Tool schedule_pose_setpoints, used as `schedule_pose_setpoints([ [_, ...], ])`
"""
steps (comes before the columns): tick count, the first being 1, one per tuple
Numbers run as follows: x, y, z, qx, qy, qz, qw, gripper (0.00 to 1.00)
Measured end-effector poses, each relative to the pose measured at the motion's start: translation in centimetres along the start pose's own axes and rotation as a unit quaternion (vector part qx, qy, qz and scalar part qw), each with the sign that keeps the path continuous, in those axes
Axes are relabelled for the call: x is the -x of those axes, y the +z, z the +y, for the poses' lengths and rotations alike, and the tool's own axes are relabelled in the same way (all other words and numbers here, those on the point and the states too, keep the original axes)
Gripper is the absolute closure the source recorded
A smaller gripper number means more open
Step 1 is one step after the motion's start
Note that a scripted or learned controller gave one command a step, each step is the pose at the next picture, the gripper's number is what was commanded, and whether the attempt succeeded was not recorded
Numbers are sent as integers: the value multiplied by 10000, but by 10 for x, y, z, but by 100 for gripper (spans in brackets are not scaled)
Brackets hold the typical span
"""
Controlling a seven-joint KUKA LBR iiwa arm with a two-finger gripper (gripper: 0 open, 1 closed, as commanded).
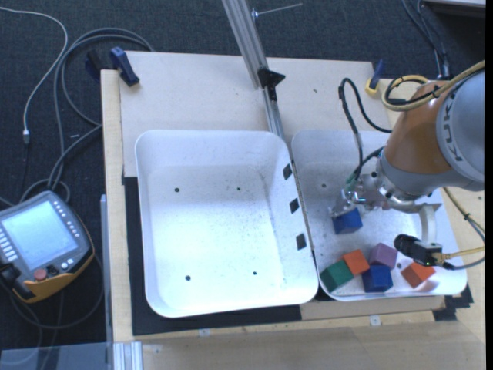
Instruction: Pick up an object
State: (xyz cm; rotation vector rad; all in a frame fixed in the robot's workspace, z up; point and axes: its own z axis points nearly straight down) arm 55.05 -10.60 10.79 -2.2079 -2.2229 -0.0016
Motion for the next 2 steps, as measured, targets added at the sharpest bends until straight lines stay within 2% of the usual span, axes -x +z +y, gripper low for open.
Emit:
schedule_pose_setpoints([
  [1, -77, -96, -28, 59, -8, -21, 10000, 100],
  [2, -150, -90, -59, -4, -8, -8, 10000, 100],
])
